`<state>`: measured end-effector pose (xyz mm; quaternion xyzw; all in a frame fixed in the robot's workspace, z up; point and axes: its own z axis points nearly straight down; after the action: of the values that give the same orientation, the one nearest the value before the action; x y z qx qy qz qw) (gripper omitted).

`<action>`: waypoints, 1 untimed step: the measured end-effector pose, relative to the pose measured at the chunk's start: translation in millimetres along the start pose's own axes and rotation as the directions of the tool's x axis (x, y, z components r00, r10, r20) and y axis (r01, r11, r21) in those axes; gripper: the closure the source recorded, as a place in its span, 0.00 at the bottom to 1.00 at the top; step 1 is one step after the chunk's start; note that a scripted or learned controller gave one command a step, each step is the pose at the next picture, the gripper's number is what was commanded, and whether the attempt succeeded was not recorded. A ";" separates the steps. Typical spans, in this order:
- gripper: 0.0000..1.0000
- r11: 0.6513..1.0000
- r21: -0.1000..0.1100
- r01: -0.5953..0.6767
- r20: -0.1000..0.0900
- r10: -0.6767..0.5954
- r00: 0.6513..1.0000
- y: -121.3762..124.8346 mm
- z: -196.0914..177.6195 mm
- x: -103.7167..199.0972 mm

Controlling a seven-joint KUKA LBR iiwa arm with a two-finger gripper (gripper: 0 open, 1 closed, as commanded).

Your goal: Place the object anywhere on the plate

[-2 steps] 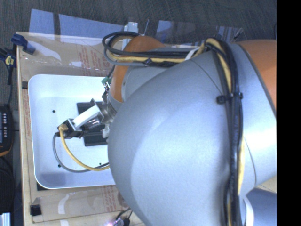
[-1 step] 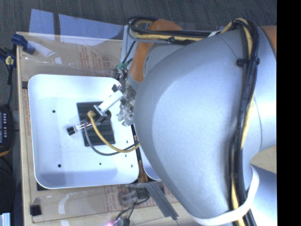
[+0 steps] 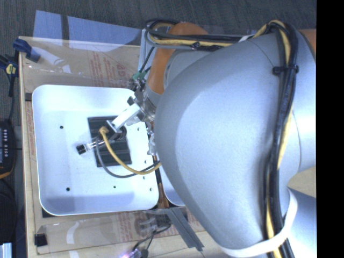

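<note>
BENCH (image 3: 80, 63), FROM ABOVE: My grey arm (image 3: 231, 128) looms over the scene and hides nearly all of my tool (image 3: 140, 104), which hangs at the near-side rim of a white bin (image 3: 54, 112). I cannot tell whether the tool is wide or narrow. Just out from the tool, towards the middle of that bin's floor, a dark ridged slab (image 3: 123, 149) lies flat, apart from the walls. A second bin (image 3: 171, 196) peeks out from under my arm, behind the tool
</note>
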<state>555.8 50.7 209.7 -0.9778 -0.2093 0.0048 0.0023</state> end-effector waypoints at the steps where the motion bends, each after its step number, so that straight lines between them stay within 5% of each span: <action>1: 1.00 1.000 0.005 0.011 0.008 -0.011 1.000 -3.0 -8.3 0.3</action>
<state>554.9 53.6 218.0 -0.9767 -0.2145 0.0091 0.0041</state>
